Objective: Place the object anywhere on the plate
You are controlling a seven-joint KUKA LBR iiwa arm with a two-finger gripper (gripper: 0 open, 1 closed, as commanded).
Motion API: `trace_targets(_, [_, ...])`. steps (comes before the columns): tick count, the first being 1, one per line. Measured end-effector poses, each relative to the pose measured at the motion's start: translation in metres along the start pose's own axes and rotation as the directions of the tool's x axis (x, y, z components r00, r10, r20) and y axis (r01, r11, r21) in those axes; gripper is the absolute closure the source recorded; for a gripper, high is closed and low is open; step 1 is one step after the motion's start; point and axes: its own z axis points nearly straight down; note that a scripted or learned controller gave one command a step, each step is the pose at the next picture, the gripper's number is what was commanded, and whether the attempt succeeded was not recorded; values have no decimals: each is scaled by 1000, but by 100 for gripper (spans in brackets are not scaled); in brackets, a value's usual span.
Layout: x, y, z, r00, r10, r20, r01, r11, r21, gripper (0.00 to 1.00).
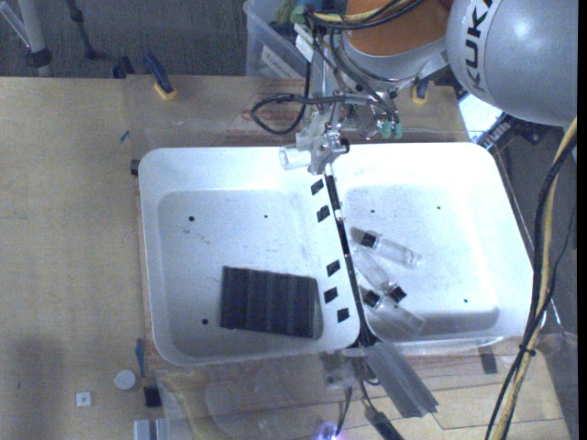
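Observation:
A dark ribbed plate [268, 302] lies flat in the front part of the left bin [183, 181]. My gripper [320, 150] hangs over the back end of the divider between the two bins, well behind the plate. It is shut on a small clear vial [292, 158], which sticks out to the left from between the fingers. Two more clear vials with black caps lie in the right bin [459, 181], one [387, 247] near its middle and one [393, 302] closer to the front.
The divider [332, 246] with black markers runs between the bins. A box of clutter [280, 12] stands behind the bench. Cables [275, 108] loop near the wrist. Small parts [124, 379] lie on the bench at the front left.

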Motion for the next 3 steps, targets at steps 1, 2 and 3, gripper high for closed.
trace_targets(1, [10, -55, 6, 932, -363, -5, 363, 932, -2, 100])
trace_targets(2, [3, -22, -155, 972, -235, 1, 235, 972, 0, 100])
trace_targets(3, [-5, 26, -134, 965, 262, -7, -262, 965, 2, 100])
